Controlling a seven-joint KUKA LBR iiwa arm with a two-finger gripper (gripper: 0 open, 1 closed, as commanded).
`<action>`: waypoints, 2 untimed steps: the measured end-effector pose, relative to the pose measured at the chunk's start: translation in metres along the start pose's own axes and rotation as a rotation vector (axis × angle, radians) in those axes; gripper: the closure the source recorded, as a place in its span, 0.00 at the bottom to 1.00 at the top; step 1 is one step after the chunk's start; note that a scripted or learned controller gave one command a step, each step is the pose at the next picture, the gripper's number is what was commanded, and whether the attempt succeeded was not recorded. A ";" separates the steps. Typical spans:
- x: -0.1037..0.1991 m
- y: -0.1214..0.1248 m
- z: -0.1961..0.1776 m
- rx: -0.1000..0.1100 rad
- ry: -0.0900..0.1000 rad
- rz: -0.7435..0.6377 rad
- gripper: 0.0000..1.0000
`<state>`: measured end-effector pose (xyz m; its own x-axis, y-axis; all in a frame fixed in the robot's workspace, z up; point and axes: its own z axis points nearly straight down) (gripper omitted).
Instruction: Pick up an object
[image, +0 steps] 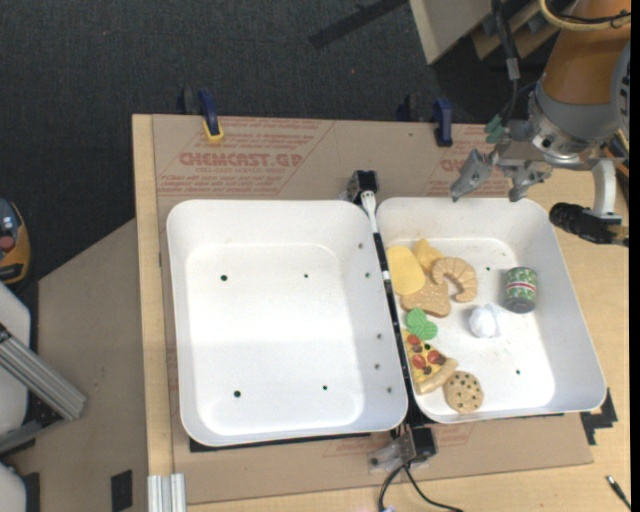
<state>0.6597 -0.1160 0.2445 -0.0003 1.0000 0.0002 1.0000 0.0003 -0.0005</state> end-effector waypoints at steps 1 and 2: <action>-0.010 0.004 0.169 0.008 0.001 0.001 0.00; -0.011 0.008 0.148 -0.005 -0.002 0.001 1.00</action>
<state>0.6675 -0.1265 0.0964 0.0005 1.0000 -0.0016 1.0000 -0.0005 0.0048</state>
